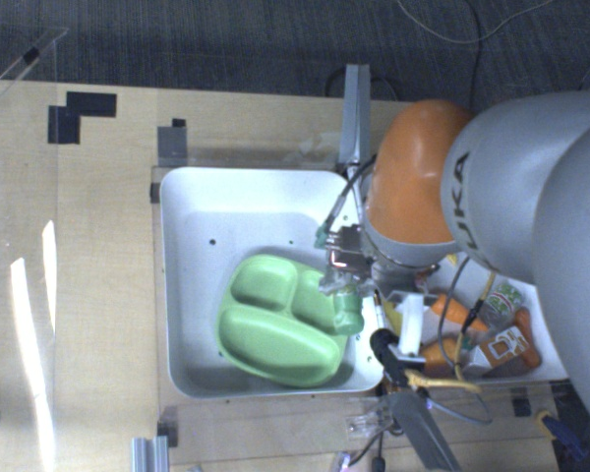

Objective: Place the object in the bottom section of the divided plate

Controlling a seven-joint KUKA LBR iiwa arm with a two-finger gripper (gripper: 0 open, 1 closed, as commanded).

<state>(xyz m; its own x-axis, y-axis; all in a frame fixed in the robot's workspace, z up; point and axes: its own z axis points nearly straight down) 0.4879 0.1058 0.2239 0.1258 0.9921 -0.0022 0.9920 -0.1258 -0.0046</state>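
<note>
The grey arm with its orange band fills the right of the view and hangs over the seam between the 2 bins on the table. The left white bin holds a green divided plate, tilted in the view, with 1 long section along its lower edge and 2 smaller sections above it. The right bin is mostly hidden under the arm; an orange item and a labelled packet or bottle lie in it, too covered to name further.

The claw sits at the plate's right edge, over the upper right small section. Just below it is a small translucent green object, perhaps a cup, touching or just above the plate rim. Whether the claw is apart, together or clamped on that object I cannot tell; the wrist hardware blocks the tips.

If that green piece is the task's object, it looks to be over the wrong compartment. To do the step well, carry it down and left in the view until it is squarely above the long section, clear of the dividing ridge, lower close, then release so it does not roll over the ridge.
</note>
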